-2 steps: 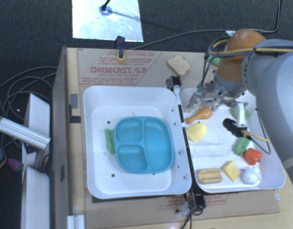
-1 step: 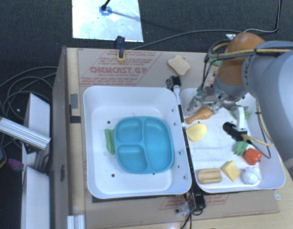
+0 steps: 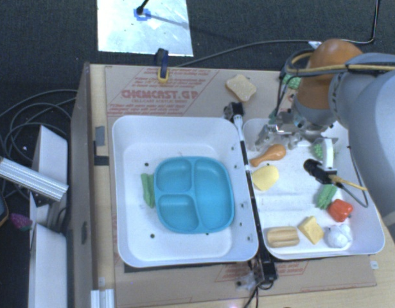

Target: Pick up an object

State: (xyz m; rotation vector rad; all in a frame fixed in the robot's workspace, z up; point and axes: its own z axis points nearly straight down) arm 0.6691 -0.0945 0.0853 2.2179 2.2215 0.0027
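Grey arm [image 3: 370, 108] in from the right, bent down over the far half of the right bin [image 3: 293, 204], with the orange band [image 3: 329, 59] turned up toward the camera. Its gripper [image 3: 279, 135] low near the far left corner of this bin, directed to the left. Open or closed: cannot tell from this slanted view. Just beside the gripper, on its near side, the drumstick [image 3: 269, 153], lying flat, thin end toward the two rims where the bins meet; touching the gripper or not, cannot tell. Little room here: far wall close behind the gripper, left wall close beside the drumstick. Near the drumstick, more toward the camera, a yellow piece [image 3: 265, 177], also close to the left wall. Past it a strip of bare white floor across the middle of the bin. Along the near wall, from left to right: a bun [image 3: 282, 236], a cheese wedge [image 3: 310, 230], a white ball [image 3: 337, 236]. Toward the right side a green piece [image 3: 324, 196] and a red piece [image 3: 340, 209], just beside each other, close to the arm's edge. In the left bin [image 3: 130, 172] a blue tray [image 3: 194, 194] in the middle, a green pod [image 3: 148, 190] just beside its left edge, bare floor all around. Outside the bins, on the cardboard [image 3: 184, 85] beyond the far rims, a bread slice [image 3: 241, 87].
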